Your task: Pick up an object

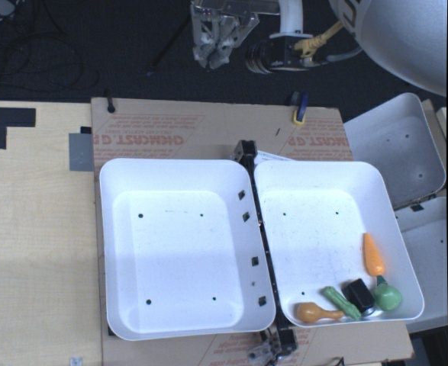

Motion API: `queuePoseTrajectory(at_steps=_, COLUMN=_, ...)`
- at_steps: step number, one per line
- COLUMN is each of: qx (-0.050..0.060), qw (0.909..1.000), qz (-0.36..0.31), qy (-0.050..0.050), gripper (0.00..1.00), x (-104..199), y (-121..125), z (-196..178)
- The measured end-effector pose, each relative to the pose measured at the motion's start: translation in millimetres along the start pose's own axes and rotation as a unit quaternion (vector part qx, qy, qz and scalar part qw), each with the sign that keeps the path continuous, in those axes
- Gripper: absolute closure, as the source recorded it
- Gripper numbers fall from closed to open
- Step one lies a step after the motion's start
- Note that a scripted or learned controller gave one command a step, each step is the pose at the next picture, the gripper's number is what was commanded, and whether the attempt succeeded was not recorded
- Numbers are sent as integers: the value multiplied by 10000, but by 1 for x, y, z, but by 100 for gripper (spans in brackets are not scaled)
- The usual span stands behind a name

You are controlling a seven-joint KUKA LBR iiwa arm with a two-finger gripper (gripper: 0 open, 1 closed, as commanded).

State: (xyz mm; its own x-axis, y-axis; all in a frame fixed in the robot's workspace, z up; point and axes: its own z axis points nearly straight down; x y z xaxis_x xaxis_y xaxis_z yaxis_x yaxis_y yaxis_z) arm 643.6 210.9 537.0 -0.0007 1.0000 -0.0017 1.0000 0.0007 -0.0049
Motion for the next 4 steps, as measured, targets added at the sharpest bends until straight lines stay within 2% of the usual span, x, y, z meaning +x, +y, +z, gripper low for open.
queuePoseTrajectory(at_steps=2, qx=-6, qw=10000, qz=-12, qy=2, gripper=100, x=5, y=0, z=0)
queuePoseTrajectory(at_steps=3, qx=5, qw=10000, qz=18, qy=-1, gripper=100, x=-31, y=0, z=0)
queuePoseTrajectory(at_steps=4, qx=-3, qw=10000, qz=0, qy=4, gripper=100, x=-24, y=0, z=0)
